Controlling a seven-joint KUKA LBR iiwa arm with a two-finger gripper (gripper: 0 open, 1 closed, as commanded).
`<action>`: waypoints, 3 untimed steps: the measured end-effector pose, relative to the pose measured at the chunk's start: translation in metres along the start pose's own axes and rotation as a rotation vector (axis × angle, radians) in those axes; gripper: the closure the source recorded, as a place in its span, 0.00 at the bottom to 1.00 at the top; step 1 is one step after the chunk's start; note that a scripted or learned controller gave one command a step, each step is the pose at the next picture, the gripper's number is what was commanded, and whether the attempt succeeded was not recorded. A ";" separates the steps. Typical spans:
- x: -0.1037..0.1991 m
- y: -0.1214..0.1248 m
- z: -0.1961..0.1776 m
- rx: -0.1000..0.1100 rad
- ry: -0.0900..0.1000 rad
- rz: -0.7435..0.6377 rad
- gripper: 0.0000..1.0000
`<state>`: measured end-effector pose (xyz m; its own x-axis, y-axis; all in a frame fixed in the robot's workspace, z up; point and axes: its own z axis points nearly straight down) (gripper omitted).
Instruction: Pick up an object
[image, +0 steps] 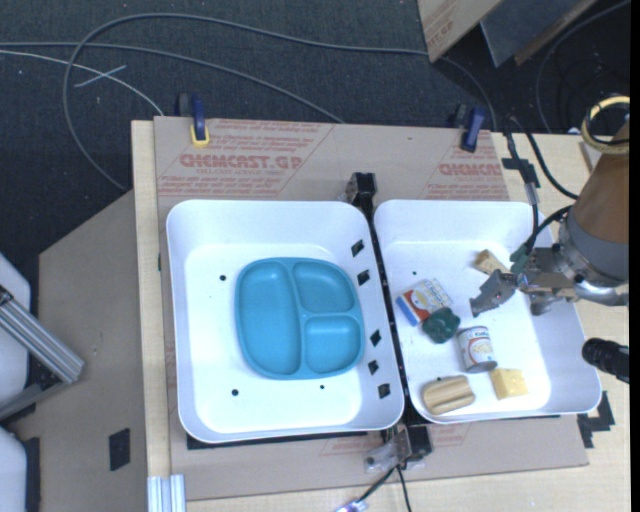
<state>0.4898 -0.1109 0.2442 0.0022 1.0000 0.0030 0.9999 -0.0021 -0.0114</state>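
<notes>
I see the end effector low over the right bin, fingers spread wide with nothing between them. The small can stands just below-left of it, the dark green piece further left, the yellow block below.

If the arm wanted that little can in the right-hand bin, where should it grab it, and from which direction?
Probably from straight above, closing the jaws across the round sides of the small can. It seems to lie slightly tilted, with some free floor around it. The dark green object sits close to its left and the yellow block to its lower right, so a sideways approach looks riskier.
</notes>
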 end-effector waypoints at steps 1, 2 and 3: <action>0.000 0.002 -0.004 -0.010 -0.001 -0.003 0.00; -0.001 -0.008 0.050 -0.004 0.000 -0.002 0.00; -0.003 -0.008 0.113 -0.003 0.000 -0.002 0.00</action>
<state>0.4807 -0.1133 0.1314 0.0007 1.0000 0.0034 1.0000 -0.0006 -0.0088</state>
